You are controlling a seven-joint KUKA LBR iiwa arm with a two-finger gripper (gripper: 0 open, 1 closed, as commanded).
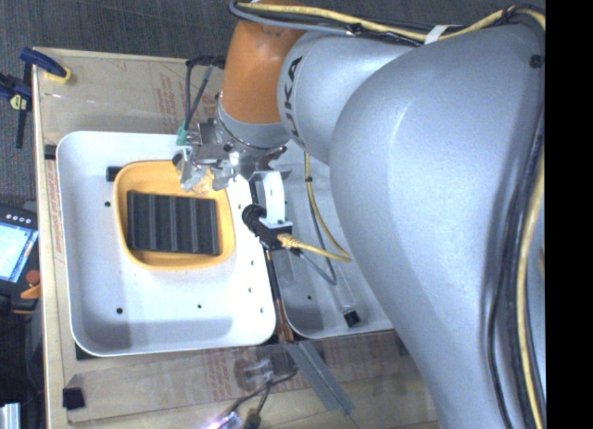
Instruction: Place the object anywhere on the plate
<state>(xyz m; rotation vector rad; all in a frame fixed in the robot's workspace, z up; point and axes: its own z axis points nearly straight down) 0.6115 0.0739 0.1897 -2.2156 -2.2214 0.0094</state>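
Whether the jaws are wide, narrow or closed on anything I cannot tell: the gripper (206,170) is a small cluster of bright metal seen from above, with the wrist crowding over it. The object itself I cannot pick out with any confidence in that cluster, so I would not say it is held.

The gripper is over the far right corner of the plate (137,180), at or just inside the yellow rim. The plate lies in the left bin (93,307), toward its far half, with bare white floor nearer the camera. A dark ribbed panel (174,223) fills the plate's middle, its ribs running from far to near; I cannot tell whether it is part of the plate or a separate thing lying on it. From the gripper, that middle lies to the left in the view and toward the camera, close by.

So the relation that matters is the gripper against the rim. If something is carried, a release here risks catching the edge, while a short move inward would put it squarely over the plate.

The arm (417,186) comes in from the right across the right bin (320,321), its orange band (259,66) above the wrist, which points steeply down toward the worktop (111,75). A yellow cable (320,253) trails over the wall between the bins.
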